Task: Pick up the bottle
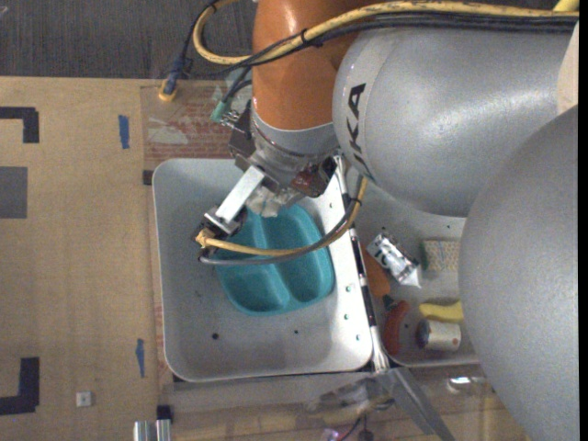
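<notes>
The hand (274,198) hangs over the teal dish (276,281) in the left bin (184,246); its grip I cannot tell. The likely bottle (439,335) lies at 4 o'clock, right bin (404,217), untouched: whole pickup remains.

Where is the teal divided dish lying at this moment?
In the camera view, the teal dish lies in the left white bin, close to the bin's right wall. Its upper end is covered by the arm reaching in from the right.
</notes>
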Action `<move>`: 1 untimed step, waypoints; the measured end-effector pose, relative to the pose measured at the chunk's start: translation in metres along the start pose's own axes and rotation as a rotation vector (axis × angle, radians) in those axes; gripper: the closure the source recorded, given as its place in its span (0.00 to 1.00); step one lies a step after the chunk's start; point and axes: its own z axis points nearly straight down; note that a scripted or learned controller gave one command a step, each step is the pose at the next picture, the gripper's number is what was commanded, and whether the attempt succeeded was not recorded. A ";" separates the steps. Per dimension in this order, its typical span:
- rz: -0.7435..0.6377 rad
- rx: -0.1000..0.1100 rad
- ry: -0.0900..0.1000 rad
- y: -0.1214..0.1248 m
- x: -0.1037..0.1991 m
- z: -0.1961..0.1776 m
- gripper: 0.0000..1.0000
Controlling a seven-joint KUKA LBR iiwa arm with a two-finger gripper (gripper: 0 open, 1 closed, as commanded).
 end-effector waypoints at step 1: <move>0.055 -0.003 0.002 0.039 0.026 0.016 1.00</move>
